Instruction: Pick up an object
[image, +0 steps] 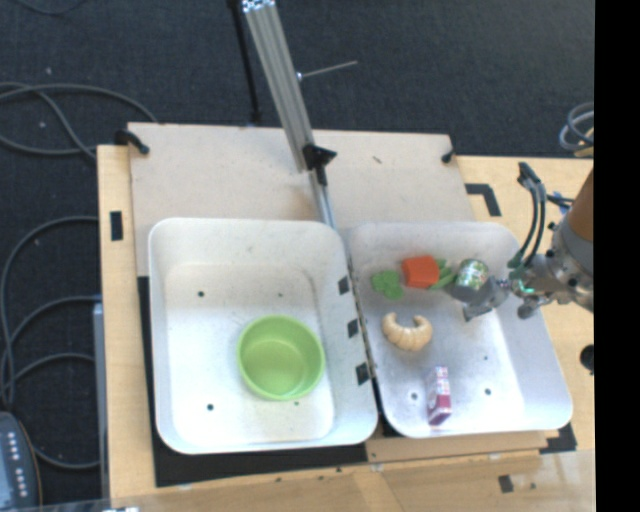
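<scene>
Shiny ball (472, 271) touching hand (478, 299) (right bin (520, 400)), just above fingertips; hand's grip state unclear

One camera high above the bench (250, 180), looking down at a slant, far enough to see both white bins (180, 300), arm (570, 250) coming in from the right

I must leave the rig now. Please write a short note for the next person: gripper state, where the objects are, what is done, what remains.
Gripper: low in the right bin, by the shiny green-silver ball; fingers not readable, nothing visibly held.
Right bin: orange block, green piece, beige croissant-shaped toy, pink packet.
Left bin: green bowl.
Done: no pick visible.
Left: grasp and lift one object.
</scene>
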